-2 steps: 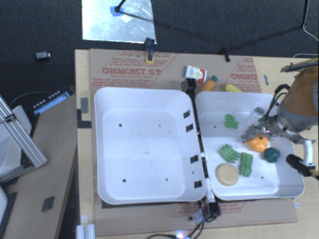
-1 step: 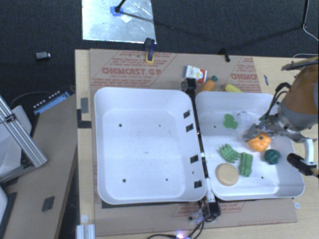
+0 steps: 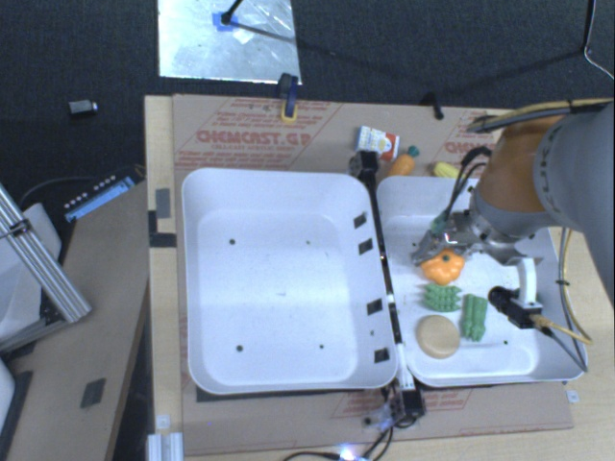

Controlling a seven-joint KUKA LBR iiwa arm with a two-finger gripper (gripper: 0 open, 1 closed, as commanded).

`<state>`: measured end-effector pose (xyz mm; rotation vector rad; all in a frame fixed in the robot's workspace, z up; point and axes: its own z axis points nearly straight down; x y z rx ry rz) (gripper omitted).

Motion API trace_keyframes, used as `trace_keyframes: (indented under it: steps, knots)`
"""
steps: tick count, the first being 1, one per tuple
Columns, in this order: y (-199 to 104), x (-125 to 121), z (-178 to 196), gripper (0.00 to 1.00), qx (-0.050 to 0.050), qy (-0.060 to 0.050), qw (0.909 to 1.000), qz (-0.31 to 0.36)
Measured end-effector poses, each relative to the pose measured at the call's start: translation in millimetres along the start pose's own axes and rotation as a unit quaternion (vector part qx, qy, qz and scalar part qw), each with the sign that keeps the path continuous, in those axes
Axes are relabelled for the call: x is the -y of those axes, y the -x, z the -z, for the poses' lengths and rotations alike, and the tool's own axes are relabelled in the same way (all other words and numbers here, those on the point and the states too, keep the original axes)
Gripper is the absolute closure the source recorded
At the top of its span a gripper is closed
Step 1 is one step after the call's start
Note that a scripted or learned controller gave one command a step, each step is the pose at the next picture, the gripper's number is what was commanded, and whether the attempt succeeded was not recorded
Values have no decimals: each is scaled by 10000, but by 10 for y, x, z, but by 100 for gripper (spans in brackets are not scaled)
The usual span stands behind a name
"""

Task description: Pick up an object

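From above, the gripper sits low in the right bin, directly over the orange object and touching its top — whether its claw is spread or pinched on it cannot be told. Just below the orange object lie two green pieces and a tan disc. The left bin lies beside the right bin

The left bin offers open floor across its whole width. The right bin is crowded: an orange toy, two green pieces and a tan disc are clustered near its left wall, with narrow gaps between them. Its right side is overhung by the arm. Black clips are set along the ridge between the bins
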<state>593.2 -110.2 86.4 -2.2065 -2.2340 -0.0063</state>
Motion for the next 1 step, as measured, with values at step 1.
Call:
trace_keyframes:
  steps: [1]
  knots:
    - [-661, -20, 1045, 100, 9, 47, 10000, -3]
